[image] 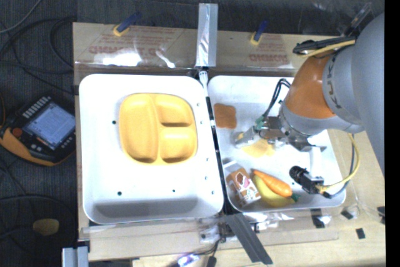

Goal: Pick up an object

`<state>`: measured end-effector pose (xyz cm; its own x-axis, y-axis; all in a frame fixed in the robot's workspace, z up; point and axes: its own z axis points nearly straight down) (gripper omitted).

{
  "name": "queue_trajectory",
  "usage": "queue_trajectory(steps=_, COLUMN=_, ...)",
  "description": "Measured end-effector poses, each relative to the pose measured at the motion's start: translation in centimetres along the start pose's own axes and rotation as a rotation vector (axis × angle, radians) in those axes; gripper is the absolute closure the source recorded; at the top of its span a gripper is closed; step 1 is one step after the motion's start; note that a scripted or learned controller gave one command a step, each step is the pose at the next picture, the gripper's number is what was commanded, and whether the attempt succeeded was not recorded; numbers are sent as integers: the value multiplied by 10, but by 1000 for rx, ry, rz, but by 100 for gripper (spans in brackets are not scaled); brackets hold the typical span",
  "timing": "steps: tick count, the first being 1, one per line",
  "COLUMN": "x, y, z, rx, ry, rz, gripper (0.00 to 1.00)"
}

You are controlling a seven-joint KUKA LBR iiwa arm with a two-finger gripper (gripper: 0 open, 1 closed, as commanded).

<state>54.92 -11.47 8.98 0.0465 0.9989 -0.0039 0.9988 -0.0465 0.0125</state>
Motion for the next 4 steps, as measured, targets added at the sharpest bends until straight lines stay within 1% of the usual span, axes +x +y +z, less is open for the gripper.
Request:
queue_trajectory(steps=1, x=-13, y=-2, z=1, rx=2, ry=2, rz=103, gripper=0)
queue_trajectory(steps=2, x=-55, y=22, z=2, rx=4, ry=3, rz=30, gripper=0)
queue_trajectory(steps=3, x=-54, y=23, z=-8, rx=1, ry=4, rz=28, gripper=100)
queue_trajectory(steps=4, x=-54, y=23, z=-8, rx=2, ry=4, rz=28, gripper=0)
